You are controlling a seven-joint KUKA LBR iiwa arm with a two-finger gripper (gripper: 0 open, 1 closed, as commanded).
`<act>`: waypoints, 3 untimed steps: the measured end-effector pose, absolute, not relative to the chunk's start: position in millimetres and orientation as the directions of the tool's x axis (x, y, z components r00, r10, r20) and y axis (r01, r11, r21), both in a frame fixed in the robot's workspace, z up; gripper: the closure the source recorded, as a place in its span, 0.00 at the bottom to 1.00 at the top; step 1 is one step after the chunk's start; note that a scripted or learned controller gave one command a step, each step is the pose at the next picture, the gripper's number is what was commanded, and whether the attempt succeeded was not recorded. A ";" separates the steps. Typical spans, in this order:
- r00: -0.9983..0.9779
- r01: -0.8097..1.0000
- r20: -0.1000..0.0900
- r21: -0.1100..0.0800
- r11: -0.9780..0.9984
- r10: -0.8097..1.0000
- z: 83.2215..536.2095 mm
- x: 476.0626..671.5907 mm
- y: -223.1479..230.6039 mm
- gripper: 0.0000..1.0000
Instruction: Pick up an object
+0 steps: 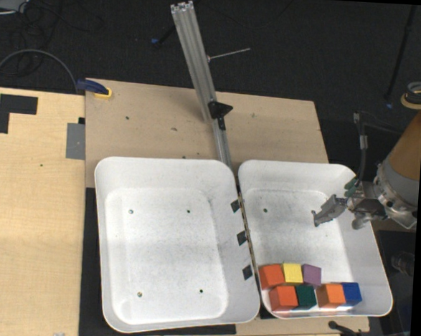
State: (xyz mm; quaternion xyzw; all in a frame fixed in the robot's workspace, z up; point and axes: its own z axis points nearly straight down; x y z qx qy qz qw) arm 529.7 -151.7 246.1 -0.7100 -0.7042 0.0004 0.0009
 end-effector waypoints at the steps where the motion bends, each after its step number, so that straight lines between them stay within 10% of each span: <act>1: 0.004 1.000 0.005 -0.013 -0.004 1.000 165.9 492.7 -121.2 0.00; 2: 0.003 1.000 -0.002 0.006 -0.003 1.000 92.6 488.9 -103.1 0.00; 3: 0.013 1.000 0.000 0.005 -0.013 1.000 103.6 488.6 -104.6 1.00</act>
